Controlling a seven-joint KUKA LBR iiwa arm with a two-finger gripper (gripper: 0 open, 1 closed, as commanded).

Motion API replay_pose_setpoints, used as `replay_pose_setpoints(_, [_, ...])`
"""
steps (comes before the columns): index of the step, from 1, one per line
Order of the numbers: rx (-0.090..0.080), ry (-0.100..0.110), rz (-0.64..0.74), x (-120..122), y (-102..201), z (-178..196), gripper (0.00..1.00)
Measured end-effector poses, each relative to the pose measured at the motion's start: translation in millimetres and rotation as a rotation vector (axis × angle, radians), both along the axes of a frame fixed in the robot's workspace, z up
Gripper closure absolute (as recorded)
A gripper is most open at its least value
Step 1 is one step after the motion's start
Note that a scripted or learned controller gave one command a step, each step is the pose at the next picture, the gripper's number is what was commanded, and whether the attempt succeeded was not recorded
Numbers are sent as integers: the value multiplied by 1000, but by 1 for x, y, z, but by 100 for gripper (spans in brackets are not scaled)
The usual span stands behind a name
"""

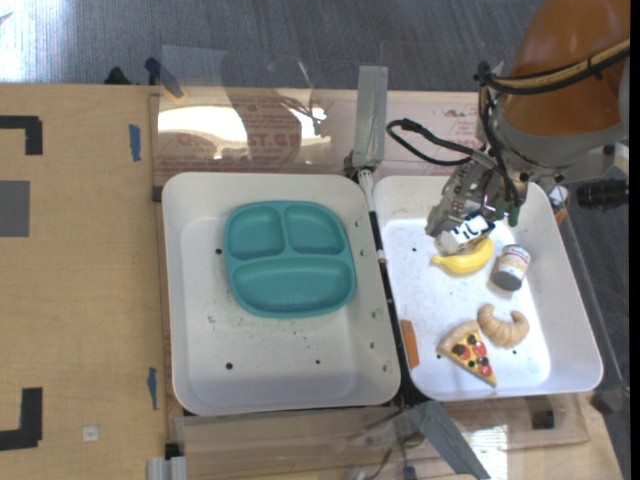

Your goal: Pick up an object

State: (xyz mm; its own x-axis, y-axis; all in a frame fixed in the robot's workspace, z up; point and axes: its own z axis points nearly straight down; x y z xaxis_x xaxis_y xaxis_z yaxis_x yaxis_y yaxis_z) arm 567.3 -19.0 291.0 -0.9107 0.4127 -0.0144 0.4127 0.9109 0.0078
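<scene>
The gripper (462,220) hangs over the right bin's (570,308) far side, just above a banana (466,258). A jar (511,267), croissant (503,325) and pizza slice (470,354) lie nearer. A teal tray (289,258) sits in the left bin (190,298).

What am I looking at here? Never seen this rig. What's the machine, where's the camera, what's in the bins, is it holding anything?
One fixed camera looks down at a slant on a bench with two shallow white bins. The machine is a robot arm, grey with an orange band, reaching in from the right. Its two-finger gripper sits low over the right bin, just above a toy banana. I can't tell whether the fingers are open or shut, and nothing is visibly held.

The right bin also holds a small jar on its side, a toy croissant and a toy pizza slice. The left bin holds a teal divided plate with three compartments.
</scene>
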Motion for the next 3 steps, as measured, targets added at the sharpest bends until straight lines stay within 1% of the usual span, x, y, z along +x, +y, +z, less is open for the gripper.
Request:
replay_pose_setpoints(1, [-4,12,390,-30,10,-40,100])
replay_pose_setpoints(2, [-6,0,391,-27,11,-27,100])
replay_pose_setpoints(3, [-8,9,800,-86,35,-39,100])
